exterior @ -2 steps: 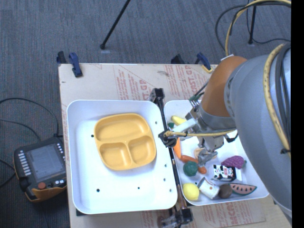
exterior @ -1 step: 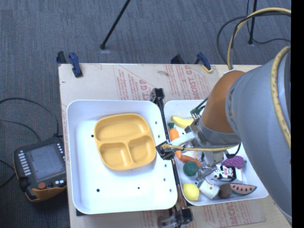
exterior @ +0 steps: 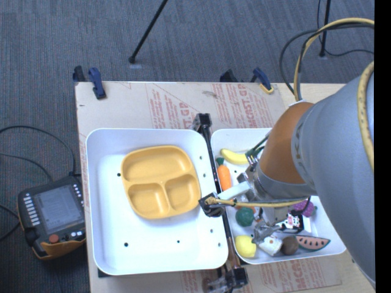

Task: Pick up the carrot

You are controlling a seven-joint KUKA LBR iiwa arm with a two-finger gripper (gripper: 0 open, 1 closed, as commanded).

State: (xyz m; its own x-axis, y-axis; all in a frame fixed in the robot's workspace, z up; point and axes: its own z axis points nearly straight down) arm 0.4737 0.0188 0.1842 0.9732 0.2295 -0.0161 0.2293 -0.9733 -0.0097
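The carrot, orange with a green top, lies along the left wall of the right bin, just below a banana. The arm reaches in from the right and covers much of that bin. My gripper hangs low over the bin's front half, to the right of and nearer than the carrot, above a cluster of toy food. Nothing can be made out in its grasp.
A yellow divided plate sits in the left bin. Around the gripper lie a green ball, a lemon, a white cube, a brown piece, a watermelon slice and purple grapes.
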